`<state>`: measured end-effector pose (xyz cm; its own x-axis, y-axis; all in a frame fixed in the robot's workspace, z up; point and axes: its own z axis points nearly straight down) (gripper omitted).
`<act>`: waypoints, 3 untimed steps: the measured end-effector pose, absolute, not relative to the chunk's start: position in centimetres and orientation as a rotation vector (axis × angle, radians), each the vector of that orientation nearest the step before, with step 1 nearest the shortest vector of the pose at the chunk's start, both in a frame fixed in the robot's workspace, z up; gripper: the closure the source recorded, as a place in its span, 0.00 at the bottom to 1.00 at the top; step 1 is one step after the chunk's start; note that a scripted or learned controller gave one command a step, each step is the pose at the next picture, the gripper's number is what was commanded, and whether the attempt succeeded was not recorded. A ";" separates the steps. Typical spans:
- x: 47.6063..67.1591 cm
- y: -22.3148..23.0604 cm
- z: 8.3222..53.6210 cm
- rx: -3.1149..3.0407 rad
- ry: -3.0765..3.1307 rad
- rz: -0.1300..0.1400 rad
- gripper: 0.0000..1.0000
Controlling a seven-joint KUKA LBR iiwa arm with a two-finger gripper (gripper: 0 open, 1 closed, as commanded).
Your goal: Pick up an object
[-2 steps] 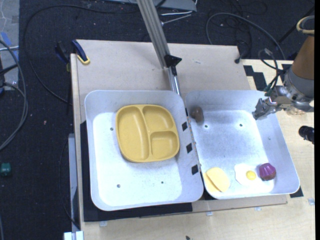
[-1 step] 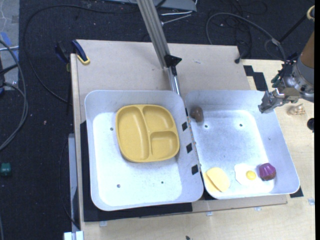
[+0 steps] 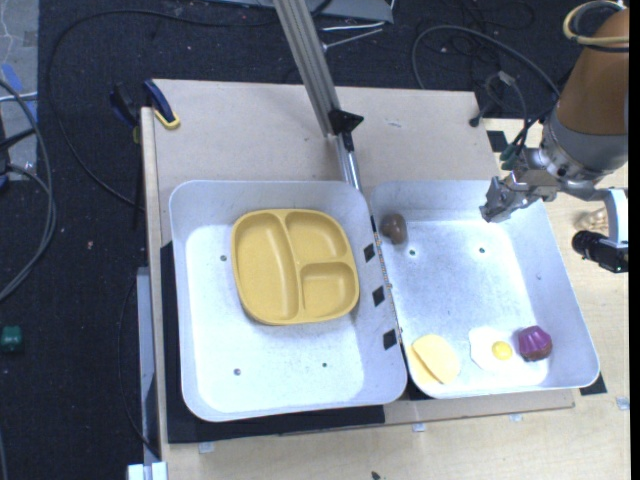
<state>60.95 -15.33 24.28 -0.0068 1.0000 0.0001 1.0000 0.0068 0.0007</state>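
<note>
Four small things lie in the right bin (image 3: pixel 560 288), any of which could be picked. A purple lump (image 3: pixel 534 343) sits near the bin's front right corner, and just to its left, touching or nearly so, is a toy fried egg (image 3: pixel 496 349), white with a yellow yolk. Further left along the same front edge lies a pale yellow slice (image 3: pixel 436 358), set apart from the egg by a narrow strip of bin floor. Well away from these three, at the back left corner of the bin, rests a small brown ball (image 3: pixel 393 229), close against the wall shared with the other bin.

The gripper (image 3: pixel 497 207) hangs over the back right part of that bin, near its rim, and nothing can be seen between its fingers (they are too small and dark here to judge how far apart they stand). It is well apart from every one of the four things. The grey arm (image 3: pixel 590 118) with its orange band runs up and off to the right.

The left bin (image 3: pixel 200 368) holds a yellow plate (image 3: pixel 296 266) with three compartments, lying flat near the bin's middle.

Both bins rest on a light wooden bench (image 3: pixel 250 128). A slanted metal pole (image 3: pixel 305 43) crosses from the top down to the gap between the bins. No writing or brand marks can be read anywhere.
</note>
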 end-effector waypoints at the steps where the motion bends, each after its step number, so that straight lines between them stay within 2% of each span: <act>1: 60.6 -9.9 24.8 2.214 2.230 0.001 1.00; 2: 61.6 -4.3 23.6 2.214 2.231 0.000 1.00; 3: 61.6 1.2 24.5 2.212 2.231 0.003 1.00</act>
